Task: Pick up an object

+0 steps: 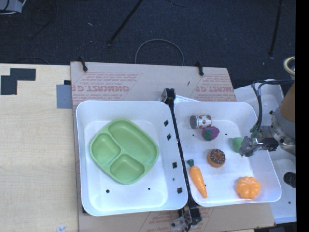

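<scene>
One camera sat high above the bench (34, 144) and looked down at a slant, far enough back to see both white bins side by side. The left bin (87, 187) and the right bin (263, 178) filled the middle of the picture. The dark floor (96, 23) lay across the top, and the arm (289, 110) came in from the right edge.

Open floor lies between the carrot (198, 179) and pumpkin (248, 187); the doughnut (216, 157) crowds above.

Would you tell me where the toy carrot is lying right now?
The toy carrot lies in the right bin, near its front left corner, below-left of the chocolate donut.
</scene>
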`<action>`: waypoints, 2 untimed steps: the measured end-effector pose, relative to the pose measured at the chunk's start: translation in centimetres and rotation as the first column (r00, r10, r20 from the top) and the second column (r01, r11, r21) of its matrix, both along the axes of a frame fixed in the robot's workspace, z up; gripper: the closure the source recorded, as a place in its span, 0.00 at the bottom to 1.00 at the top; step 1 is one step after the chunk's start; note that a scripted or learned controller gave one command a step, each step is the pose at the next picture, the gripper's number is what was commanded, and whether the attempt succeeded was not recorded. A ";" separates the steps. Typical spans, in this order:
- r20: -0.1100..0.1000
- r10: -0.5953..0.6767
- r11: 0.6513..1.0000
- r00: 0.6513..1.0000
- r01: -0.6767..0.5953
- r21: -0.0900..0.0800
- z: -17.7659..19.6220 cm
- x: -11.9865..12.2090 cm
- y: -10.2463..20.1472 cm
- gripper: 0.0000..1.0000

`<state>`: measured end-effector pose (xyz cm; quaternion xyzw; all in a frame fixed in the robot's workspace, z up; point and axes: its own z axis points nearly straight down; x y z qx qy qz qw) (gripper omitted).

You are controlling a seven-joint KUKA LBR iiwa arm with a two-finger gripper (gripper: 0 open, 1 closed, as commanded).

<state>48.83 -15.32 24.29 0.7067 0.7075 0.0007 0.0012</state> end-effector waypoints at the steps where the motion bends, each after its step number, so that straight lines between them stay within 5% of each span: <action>1: -0.006 0.003 1.000 1.000 -0.003 0.003 -1.1 0.9 5.0 1.00; 2: -0.007 0.004 1.000 1.000 -0.004 0.004 -1.1 -0.1 10.6 1.00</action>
